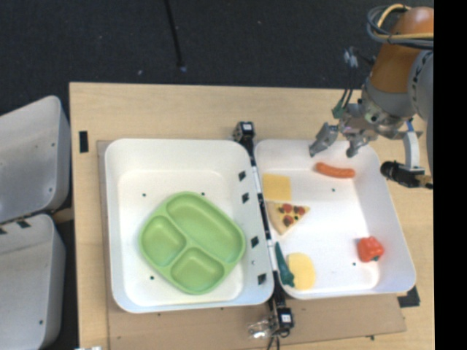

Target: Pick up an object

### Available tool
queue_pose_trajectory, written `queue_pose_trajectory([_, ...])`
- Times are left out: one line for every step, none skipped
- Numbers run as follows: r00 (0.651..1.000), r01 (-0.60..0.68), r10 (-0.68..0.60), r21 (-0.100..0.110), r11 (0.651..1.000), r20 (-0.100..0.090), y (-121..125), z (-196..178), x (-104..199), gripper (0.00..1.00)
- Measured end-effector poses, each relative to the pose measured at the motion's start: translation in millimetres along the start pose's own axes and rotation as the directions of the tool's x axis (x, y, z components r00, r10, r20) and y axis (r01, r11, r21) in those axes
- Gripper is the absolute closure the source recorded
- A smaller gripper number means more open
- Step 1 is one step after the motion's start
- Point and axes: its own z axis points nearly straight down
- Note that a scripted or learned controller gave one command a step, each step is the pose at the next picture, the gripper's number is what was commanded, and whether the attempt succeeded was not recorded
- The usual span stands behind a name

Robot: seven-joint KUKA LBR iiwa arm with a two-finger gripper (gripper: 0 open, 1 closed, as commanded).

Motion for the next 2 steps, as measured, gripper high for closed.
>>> queue_pose_trajectory([1.000,0.003,-0.003,-0.015,1.000,0.002,3,-10,0,0.00])
queue_pose_trajectory([1.000,0.005,-0.005,-0.010,1.000,0.003,3,46,8,0.00])
